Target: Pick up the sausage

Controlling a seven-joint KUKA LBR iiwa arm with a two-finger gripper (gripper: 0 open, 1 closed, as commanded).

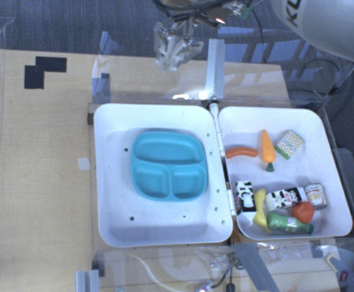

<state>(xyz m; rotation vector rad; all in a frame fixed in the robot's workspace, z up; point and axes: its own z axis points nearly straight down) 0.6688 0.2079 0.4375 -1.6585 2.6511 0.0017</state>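
From above, the gripper hung at the top centre of the frame, beyond the far rims of both bins, carrying nothing; whether the claw stood apart or together could not be told. The sausage lay flat in the right bin, near its left wall at mid-height, well below the gripper and just left of the carrot without clearly touching it.

To take it well, the arm would probably need to travel toward the lower right, centre over the sausage's middle and close across its short width, keeping clear of the bin wall and the carrot.

Counted: two white bins; one blue divided tray in the left bin; in the right bin one sausage, one carrot, one small checked box, and a crowded cluster of items along the lower edge, too overlapped to count surely.
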